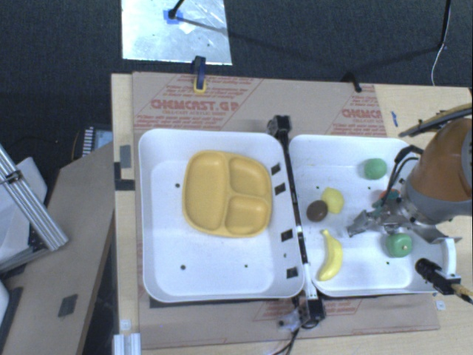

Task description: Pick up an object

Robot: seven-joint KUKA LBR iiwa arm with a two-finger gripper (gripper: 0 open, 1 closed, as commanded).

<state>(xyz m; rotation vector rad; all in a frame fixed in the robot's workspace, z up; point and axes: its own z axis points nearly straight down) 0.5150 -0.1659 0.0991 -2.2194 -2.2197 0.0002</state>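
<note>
The claw [367,221] is hanging over the right bin [347,283] between a banana [331,256] and a green apple [399,245], its fingers spreading apart, pinching nothing.

Grey arm [442,198] at right edge of frame, broad orange band [447,157] above wrist. Black cables looping beside band, upper left of it. Grey metal two-finger gripper [360,225] at lower right, slim angular fingers.
</note>
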